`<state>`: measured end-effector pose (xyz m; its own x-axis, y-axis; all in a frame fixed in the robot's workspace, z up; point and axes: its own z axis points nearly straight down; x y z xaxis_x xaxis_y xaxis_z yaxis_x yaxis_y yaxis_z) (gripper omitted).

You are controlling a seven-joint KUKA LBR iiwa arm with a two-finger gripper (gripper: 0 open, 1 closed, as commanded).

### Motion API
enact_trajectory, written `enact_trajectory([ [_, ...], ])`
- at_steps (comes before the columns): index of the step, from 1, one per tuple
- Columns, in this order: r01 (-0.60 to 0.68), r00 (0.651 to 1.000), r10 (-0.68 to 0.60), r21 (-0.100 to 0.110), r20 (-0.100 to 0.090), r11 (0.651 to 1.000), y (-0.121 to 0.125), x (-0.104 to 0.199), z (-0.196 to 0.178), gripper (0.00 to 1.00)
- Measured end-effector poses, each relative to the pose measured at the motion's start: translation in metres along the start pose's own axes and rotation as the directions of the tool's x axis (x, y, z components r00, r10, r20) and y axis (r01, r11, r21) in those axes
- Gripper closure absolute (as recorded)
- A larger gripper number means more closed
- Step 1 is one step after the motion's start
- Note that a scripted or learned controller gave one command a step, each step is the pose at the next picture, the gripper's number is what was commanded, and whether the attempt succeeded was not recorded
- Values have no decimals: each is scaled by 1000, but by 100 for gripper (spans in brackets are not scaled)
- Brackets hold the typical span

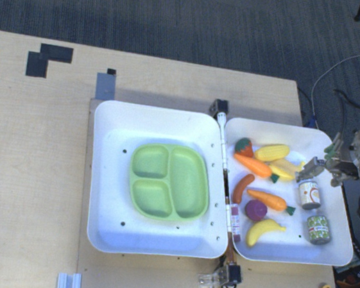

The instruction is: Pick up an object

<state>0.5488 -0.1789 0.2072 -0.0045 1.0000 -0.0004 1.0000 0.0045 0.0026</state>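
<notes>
The right bin (342, 252) holds several toy foods: two orange carrots (253, 163) (267, 199), a yellow banana (263, 230), a purple fruit (256, 210), a red sausage (242, 186) and yellow pieces (272, 152). A white-labelled can (309, 194) and a green can (317, 229) lie near the bin's right side. My gripper (322, 170) hangs over the right bin's right part, just above the white-labelled can. It looks open, with nothing between its fingers.
The left bin (103, 164) holds a green divided plate (169, 181). A ridge with clips (224, 177) runs between the bins. Cables trail off the bench at the right and at the front edge (229, 278).
</notes>
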Motion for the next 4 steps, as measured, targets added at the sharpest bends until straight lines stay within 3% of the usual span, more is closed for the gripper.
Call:
enact_trajectory([
  [1, -1, 1000, 1, -2, 0, 1000, -4, 0, 101, 0],
  [2, 1, 1000, -1, -4, 0, 1000, -3, 1, 90, 100],
  [3, 1, 1000, -1, -4, 0, 1000, -3, 1, 90, 0],
  [4, -4, 1000, 4, -8, 3, 1000, -45, 30, 120, 0],
])
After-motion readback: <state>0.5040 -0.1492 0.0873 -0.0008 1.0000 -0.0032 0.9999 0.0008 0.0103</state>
